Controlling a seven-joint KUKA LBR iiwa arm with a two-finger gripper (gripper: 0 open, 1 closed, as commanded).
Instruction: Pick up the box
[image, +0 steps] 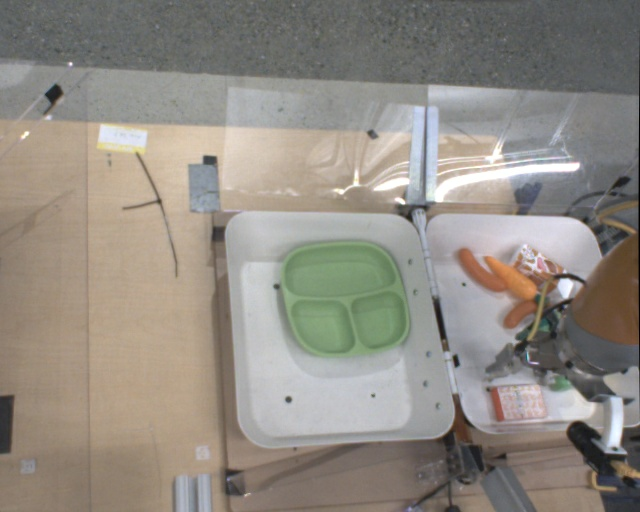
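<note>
Two bins stand side by side on the bench (110, 330). In the left bin (250, 400) lies a divided plate (345, 298), toward its far side. In the right bin (470, 310) the carrots (495, 275) lie at the far side, with a small packet (535, 262) just right of them. The box (518, 402) lies at the near edge. The gripper (525, 358) is just behind the box, between it and the carrots.

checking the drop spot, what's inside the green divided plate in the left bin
The green divided plate lies flat in the left bin. All three of its compartments are in full view and hold nothing. What lies under the plate is covered.
</note>
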